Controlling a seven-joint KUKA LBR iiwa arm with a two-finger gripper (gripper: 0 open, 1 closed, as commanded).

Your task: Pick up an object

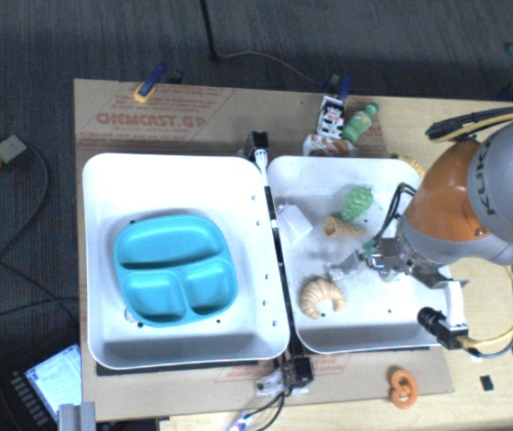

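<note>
Brown cardboard sheet read "CHEMCAST GP". Hand, grip state indeterminate, hung in right white bin just above tan croissant toy; bare floor lay rightward.

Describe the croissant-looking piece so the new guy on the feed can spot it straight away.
Look at the right bin, the one the arm reaches into. Near its front wall, left of middle, lies the croissant, a tan curled pastry toy. Its neighbours are the green leafy piece and the small cone farther back; the croissant is the largest of the three and closest to the front.
</note>
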